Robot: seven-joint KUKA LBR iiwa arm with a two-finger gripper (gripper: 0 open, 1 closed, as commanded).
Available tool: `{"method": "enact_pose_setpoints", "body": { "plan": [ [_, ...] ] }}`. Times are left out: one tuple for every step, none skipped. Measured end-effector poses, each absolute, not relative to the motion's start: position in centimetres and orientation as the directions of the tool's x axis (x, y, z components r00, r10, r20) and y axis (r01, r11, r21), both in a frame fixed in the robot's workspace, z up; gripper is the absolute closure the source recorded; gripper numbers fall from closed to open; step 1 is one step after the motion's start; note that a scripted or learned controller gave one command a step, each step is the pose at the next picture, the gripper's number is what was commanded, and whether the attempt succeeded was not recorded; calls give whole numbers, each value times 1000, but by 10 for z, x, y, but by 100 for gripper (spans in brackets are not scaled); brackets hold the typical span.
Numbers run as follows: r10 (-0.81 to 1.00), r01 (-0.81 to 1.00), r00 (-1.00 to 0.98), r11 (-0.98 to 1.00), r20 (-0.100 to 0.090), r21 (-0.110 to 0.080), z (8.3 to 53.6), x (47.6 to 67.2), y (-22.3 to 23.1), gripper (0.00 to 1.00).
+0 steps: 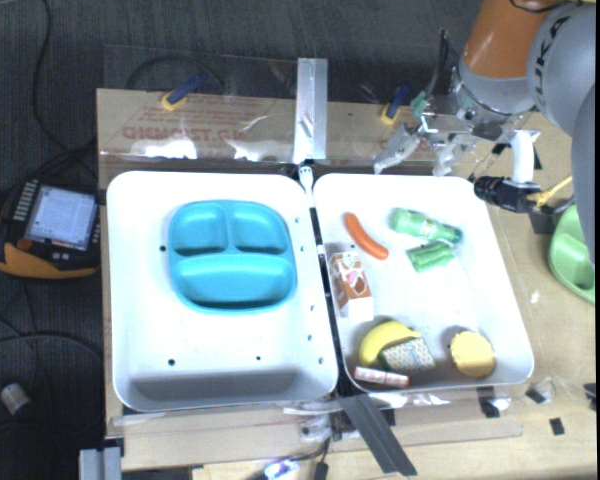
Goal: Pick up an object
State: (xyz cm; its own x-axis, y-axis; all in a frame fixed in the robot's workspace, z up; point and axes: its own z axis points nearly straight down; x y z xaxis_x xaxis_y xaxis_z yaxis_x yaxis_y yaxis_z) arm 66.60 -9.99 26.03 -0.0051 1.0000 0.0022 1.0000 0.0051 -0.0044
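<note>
My gripper (420, 154) hangs above the far rim of the right bin (500, 298), its two pale fingers (392, 152) spread open with nothing between them. Below it in that bin lie an orange sausage-shaped piece (365, 235), a green bottle (424, 225) and a smaller green piece (430, 256). A small printed carton (350, 276) rests near the divider. At the near end sit a yellow banana (380, 340), a patterned cone-like item (408, 354), a yellow-orange round piece (471, 352) and a pink stick (381, 376).
The left bin (140, 348) holds a blue divided plate (232, 253). A metal bar (311, 108) stands at the back between the bins. Blue and yellow clamps (183, 91) grip the rear board. A green object (572, 253) sits off the bench's right side.
</note>
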Motion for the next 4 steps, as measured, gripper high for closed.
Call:
{"method": "enact_pose_setpoints", "body": {
  "plan": [
    [999,999,38,-38,-4,16,118,658,-110,0],
    [993,993,-118,118,-3,-4,198,648,-107,0],
    [981,981,-193,193,-8,20,117,661,-111,0],
    [886,886,-464,464,1,-4,88,665,-141,0]
  ]
}}
